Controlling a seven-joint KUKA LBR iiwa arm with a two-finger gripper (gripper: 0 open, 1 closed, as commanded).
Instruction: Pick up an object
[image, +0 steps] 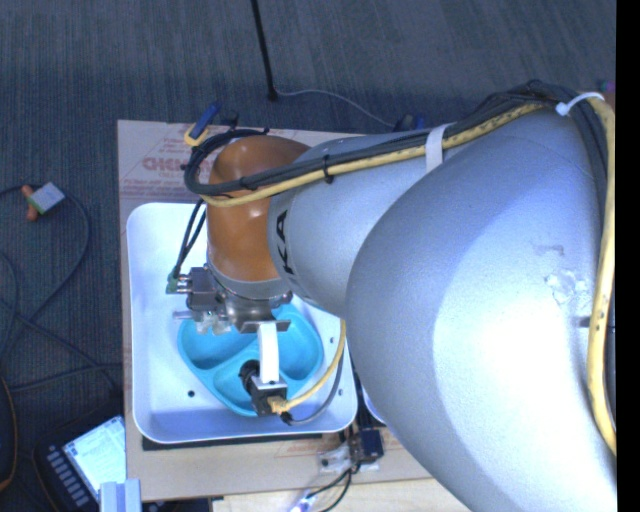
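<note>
One blue bowl-like dish is lying in the near half of the one white bin that is plainly showing, and a single sheet of brown cardboard is lying under that bin. The one grey arm is reaching in from the right and hanging its gripper straight over the dish's far rim, close above it or touching it, I cannot tell which. The wrist is covering the gripper's underside, so whether it is wide, narrow or gripping anything cannot be told.
</note>
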